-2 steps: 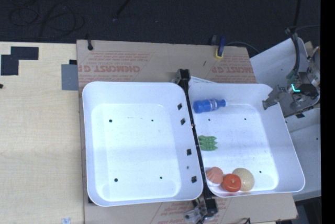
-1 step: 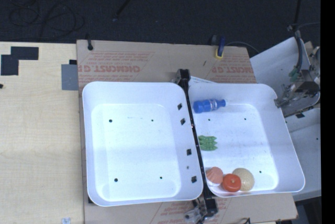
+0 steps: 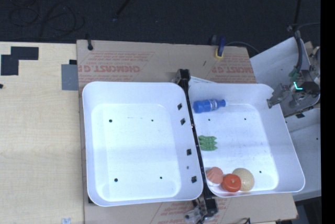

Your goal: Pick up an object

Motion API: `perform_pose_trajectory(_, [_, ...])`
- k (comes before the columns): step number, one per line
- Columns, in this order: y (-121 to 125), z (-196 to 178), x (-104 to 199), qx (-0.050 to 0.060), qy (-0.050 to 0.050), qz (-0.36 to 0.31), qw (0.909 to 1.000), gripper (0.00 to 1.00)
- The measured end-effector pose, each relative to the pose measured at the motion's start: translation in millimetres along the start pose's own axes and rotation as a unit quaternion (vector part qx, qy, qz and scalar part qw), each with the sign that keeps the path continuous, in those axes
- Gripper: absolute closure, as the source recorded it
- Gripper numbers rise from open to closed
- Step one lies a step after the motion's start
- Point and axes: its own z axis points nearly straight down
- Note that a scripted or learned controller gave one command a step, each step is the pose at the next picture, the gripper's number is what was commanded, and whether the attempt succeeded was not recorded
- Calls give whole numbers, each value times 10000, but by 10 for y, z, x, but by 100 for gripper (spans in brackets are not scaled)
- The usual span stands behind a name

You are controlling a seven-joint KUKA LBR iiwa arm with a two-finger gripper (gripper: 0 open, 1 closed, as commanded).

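Two white bins side by side on bench; gripper at right bin far-right rim, outside the bin floor. Can't tell gripper state, nothing seen held. Blue bottle lies well left of gripper, near divider. Green item left and nearer camera. Pink piece, red piece, tan piece clustered in near corner. Left bin beyond them.

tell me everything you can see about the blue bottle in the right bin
The blue bottle lies on its side near the far left corner of the right bin, its length running across the view. The body looks like blue plastic, with a paler, whitish cap end pointing right. It rests on the bin floor, close to the far wall, apart from the green item nearer the camera.
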Motion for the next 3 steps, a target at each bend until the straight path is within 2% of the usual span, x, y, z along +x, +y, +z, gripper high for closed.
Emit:
perform_pose_trajectory(1, [-1, -96, -6, 3, 5, -14, 10000, 100])
perform_pose_trajectory(2, [59, -744, -47, -64, -25, 70, 10000, 100])
perform_pose_trajectory(3, [-89, -983, -42, -43, -16, 83, 10000, 100])
